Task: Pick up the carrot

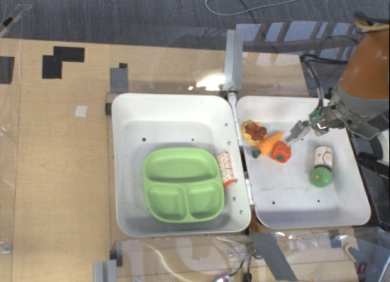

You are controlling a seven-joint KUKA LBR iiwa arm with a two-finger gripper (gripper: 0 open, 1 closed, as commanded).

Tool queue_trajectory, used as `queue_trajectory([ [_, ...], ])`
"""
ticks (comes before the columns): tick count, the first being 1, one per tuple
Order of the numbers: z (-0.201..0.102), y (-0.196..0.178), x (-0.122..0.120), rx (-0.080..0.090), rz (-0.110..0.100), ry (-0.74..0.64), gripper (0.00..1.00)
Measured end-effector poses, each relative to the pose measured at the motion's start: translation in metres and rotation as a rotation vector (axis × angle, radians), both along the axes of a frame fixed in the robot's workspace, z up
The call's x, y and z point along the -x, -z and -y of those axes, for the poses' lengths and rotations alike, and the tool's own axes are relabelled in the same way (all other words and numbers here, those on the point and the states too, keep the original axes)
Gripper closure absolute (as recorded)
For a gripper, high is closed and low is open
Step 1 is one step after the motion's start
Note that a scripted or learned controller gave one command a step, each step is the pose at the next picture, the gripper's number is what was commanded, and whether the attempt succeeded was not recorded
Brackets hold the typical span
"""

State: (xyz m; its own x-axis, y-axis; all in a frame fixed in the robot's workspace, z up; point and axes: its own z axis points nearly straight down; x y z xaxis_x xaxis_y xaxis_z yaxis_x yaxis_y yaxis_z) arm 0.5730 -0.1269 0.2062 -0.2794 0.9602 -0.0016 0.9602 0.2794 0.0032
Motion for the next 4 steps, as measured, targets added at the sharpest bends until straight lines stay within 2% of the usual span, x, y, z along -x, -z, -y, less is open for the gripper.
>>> queue_trajectory([
  [2,0.0,0.0,0.0,0.0,0.001,0.0,0.0],
  [3,-0.019,-0.006,0.035,-0.001,0.001,0.102,0.0],
  [4,-0.019,-0.006,0.035,-0.001,0.001,0.103,0.0],
])
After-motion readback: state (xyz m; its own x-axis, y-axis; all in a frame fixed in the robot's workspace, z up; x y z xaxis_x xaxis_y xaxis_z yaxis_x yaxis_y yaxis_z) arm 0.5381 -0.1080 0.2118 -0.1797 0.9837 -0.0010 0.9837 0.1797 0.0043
